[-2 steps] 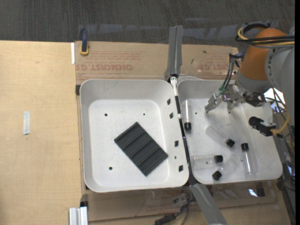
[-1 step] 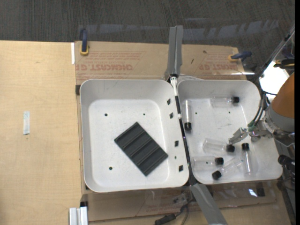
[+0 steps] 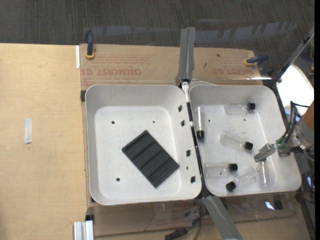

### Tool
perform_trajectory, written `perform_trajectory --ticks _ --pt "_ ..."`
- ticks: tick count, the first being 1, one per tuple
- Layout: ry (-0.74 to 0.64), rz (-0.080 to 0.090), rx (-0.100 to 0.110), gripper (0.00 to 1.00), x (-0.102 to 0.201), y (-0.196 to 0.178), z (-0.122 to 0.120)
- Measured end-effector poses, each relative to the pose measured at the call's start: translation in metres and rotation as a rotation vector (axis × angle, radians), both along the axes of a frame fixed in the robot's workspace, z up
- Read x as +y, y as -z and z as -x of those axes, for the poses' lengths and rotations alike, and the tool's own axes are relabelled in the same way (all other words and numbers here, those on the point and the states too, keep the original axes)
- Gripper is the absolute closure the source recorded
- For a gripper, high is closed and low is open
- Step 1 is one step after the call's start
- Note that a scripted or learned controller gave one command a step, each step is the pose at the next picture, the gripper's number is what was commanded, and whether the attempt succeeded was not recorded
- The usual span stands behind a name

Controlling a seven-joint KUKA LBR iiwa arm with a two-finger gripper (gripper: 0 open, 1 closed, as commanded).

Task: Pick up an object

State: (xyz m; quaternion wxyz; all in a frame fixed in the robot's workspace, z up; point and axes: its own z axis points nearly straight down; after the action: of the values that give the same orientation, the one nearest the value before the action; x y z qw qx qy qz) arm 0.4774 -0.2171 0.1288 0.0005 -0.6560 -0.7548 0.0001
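Clear vials (image 3: 236,140): six, right bin (image 3: 272,96) | black ridged slab (image 3: 150,158): one, left bin (image 3: 100,96) | jaws (image 3: 265,153): state unclear

Even, bright overhead light, soft shadows inside the 2 white bins (image 3: 95,134), blown-out glare at right edge, slight softness throughout.

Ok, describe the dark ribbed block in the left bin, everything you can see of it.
The dark grey rectangular ribbed block lies flat on the floor of the left shallow white bin, a little below and right of the bin's middle. It is turned at a slant, its long side running from upper left to lower right. Parallel grooves run along its length, splitting the top into several raised strips. The surface looks matte, like plastic or rubber. It lies alone, clear of the bin walls, touching only the floor beneath it.
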Motion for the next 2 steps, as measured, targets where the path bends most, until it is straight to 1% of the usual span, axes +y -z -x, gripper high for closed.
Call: perform_trajectory --ticks 1,2 --pt "-0.118 0.001 -0.001 0.0 0.005 0.038 -0.083" --pt "-0.192 0.002 -0.002 0.0 -0.005 -0.106 -0.072"
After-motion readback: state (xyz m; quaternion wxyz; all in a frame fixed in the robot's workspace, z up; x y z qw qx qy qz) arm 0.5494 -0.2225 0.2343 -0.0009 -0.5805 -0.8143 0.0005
